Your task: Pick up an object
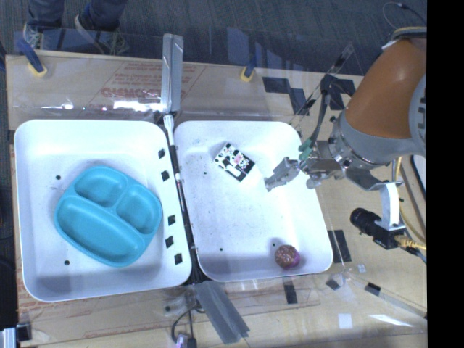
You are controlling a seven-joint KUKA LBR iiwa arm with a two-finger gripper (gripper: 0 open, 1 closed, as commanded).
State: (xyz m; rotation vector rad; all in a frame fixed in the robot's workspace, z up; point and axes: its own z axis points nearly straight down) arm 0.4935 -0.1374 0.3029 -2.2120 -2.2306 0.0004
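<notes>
While the arm (384,107) reaches in from the right of the frame, we find its gripper (281,174) poised over the right-hand bin (217,259), near that bin's right wall and a little above the middle of the frame. Nothing lies between its fingers as far as we can see, and whether they stand apart or together we cannot tell from this angle.

Two things in this bin could be picked. A small black-and-white patterned card or packet (234,162) lies flat in the upper middle of the bin, just left of the gripper and apart from it. A small, round, reddish-brown ball (287,256) sits near the bin's lower right corner, well apart from the gripper.

In the left-hand bin (36,151) a blue divided tray (109,216) rests at a slant, far from the tool.

We judge the task to be at its beginning: nothing is lifted, and both small objects rest on the bin floor. What is left is the whole pick: coming down over one object, closing on it, and raising it clear. The patterned piece looks the nearer candidate.
</notes>
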